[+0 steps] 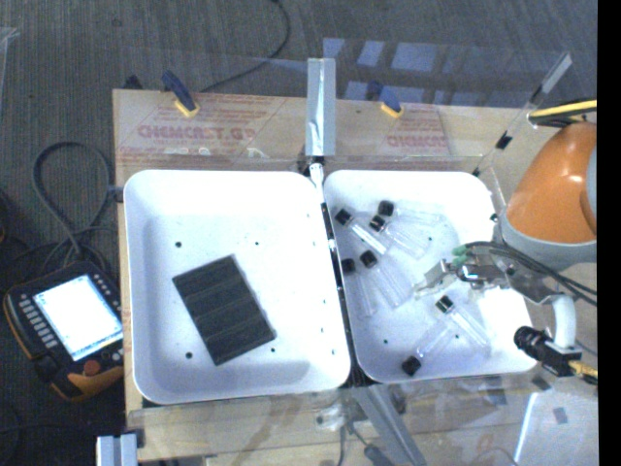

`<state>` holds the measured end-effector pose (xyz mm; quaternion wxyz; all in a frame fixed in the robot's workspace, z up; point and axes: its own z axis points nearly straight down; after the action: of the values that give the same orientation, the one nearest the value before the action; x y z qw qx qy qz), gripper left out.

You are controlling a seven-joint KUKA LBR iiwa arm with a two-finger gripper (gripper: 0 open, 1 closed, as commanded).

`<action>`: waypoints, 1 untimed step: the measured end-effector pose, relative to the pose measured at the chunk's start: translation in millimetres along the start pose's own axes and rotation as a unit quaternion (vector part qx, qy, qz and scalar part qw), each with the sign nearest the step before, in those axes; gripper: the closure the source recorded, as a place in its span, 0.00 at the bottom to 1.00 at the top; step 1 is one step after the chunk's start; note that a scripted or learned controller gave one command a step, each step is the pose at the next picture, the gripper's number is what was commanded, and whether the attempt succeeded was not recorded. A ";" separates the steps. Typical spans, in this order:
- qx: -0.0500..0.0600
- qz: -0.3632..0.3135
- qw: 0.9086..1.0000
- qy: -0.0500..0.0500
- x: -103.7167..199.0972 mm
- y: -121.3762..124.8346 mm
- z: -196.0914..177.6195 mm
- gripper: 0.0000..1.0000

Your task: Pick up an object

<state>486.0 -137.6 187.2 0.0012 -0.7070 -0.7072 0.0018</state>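
**Caller:** Over on your right-hand bin [485, 190], the arm's orange band [558, 194] hangs at the bin's right rim, and the gripper [464, 268] sits low among the clear vials [419, 231], right of the bin's middle.

**Spotter:** You've got a crowd down there. Clear plastic vials with black caps lie scattered across that bin, some toward the back, one near the front rim [424, 350], and a few loose black caps [367, 258] hug the left wall.

**Caller:** Is the pincer closed on anything?

**Spotter:** You cannot tell from up here; the metal at the tip blurs into the transparent vials, so whether it is apart or together stays unclear. One capped vial [454, 314] lies just in front of the tip.

**Caller:** And your left bin [146, 260]?

**Spotter:** It carries a dark ribbed rectangular block [223, 309], lying flat and turned at an angle, near the middle, well apart from the arm.
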 end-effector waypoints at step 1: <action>-0.002 0.031 1.000 -0.001 15.7 74.5 82.2 0.00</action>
<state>560.1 -121.9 104.7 -0.0010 -0.7286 -0.6849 0.0008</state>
